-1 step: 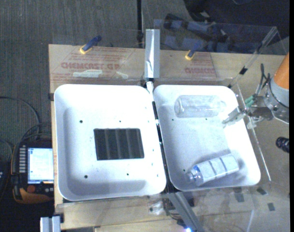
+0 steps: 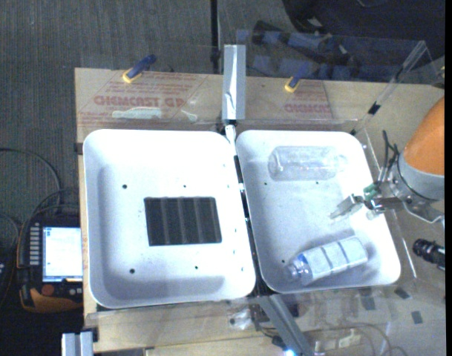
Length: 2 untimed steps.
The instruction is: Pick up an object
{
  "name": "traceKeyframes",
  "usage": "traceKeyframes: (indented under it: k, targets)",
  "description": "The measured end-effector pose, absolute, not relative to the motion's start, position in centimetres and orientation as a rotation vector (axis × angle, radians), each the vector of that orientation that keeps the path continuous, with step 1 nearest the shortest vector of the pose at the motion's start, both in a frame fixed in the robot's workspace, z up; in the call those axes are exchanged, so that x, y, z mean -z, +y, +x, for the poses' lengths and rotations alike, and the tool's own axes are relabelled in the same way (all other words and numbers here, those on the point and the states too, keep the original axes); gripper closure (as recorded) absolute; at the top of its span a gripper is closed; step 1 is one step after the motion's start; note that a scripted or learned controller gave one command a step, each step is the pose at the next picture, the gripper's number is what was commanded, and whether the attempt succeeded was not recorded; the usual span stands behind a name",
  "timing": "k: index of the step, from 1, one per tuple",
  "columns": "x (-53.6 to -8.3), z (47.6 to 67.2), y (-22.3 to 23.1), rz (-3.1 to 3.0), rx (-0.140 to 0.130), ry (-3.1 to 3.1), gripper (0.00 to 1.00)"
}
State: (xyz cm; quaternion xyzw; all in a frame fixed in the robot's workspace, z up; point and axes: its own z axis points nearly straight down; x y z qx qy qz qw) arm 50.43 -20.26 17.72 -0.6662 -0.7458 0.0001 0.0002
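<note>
1. The left bin holds a dark ribbed tray.
2. The right bin holds two clear bottles.
3. The near bottle lies just nearer than the gripper, long axis left-right, slightly slanted.
4. The far bottle lies beyond it.
5. The gripper holds nothing; how wide, I cannot tell.
</note>
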Motion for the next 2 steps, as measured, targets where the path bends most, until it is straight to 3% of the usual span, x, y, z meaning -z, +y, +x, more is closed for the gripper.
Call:
traceKeyframes:
  k: [1,2]
  targets:
    - [-23.9,54.9,-16.8,-1.917,0.002,-2.491,0.0]
    - [-24.6,49.6,-19.4,-2.175,-0.002,-2.267,0.0]
